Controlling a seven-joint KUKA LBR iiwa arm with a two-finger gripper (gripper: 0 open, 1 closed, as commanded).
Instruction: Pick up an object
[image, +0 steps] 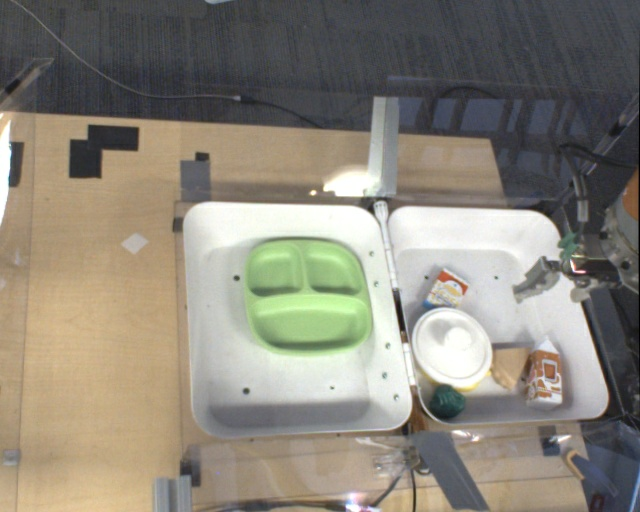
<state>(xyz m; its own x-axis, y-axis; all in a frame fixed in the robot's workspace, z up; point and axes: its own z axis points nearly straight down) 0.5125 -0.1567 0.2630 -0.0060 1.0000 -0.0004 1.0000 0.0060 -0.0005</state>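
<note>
A: Camera view, from above at a slant. Two shallow white bins sit side by side on a wooden bench. The left bin (285, 410) holds one thing, a green divided plate (305, 294) with three compartments, lying flat near the bin's middle.

B: And the right bin (480, 235)?

A: It carries the small items, grouped toward its near side. A round white lidded tub (452, 345) with a yellowish rim stands close to the divider between the bins. Just nearer than the tub, touching or almost touching it, lies a dark green ball (446, 402). Beyond the tub, toward the far side, is a small white carton with orange print (446, 288), tilted. To the tub's right lies a tan block (508, 368), and right of that a brown and white carton (544, 375), near the bin's right wall.

B: Where is the arm?

A: It enters from the right edge. The gripper (540, 279) hangs over the right part of the right bin, far of the brown and white carton and well apart from the tub. One grey finger (533, 281) points left and down toward the bin floor.

B: Is it wide or narrow?

A: I cannot tell; the view is too small and blurred at the tool to show how its jaws stand. Nothing appears between them, as far as can be made out.
</note>
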